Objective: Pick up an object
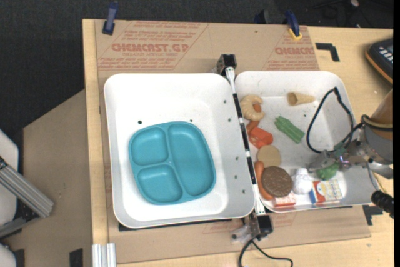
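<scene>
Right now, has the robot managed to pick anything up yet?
Not that I can see. The gripper is down at the right side of the right bin, beside a green item. Nothing is visibly lifted; the toy food, like the brown patty, lies in the bin. Grasping and lifting remain.

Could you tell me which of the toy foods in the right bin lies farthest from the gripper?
The shrimp-like curled piece at the right bin's upper left corner, beside the divider; the gripper is low on the right, and other pieces lie closer.
</scene>
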`<state>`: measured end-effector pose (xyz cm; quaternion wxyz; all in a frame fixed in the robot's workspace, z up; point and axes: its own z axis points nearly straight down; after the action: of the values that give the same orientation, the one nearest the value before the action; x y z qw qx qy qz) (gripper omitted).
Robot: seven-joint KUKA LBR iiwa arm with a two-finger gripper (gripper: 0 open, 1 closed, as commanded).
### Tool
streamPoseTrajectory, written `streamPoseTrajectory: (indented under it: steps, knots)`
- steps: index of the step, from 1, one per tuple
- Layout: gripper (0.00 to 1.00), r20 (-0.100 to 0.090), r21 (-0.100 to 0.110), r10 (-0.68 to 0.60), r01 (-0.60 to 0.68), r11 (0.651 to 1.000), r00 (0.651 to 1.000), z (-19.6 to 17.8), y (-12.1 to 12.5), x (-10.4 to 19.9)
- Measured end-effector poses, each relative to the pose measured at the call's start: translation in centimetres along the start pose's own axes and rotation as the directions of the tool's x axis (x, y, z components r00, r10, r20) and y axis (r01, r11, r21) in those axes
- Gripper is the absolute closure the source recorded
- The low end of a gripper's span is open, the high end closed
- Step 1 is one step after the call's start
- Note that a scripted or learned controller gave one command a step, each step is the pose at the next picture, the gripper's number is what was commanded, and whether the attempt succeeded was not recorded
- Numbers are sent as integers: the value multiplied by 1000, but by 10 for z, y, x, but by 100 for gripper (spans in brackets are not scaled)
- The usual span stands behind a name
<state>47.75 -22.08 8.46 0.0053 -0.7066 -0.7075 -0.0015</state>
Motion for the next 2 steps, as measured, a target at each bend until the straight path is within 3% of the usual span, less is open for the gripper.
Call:
streamPoseTrajectory:
  steps: [1,2]
  knots:
    - [0,12,-13,-4,4,1000,1000,-20,78,4]
    - [0,2,1,2,-2,1000,1000,1,4,3]
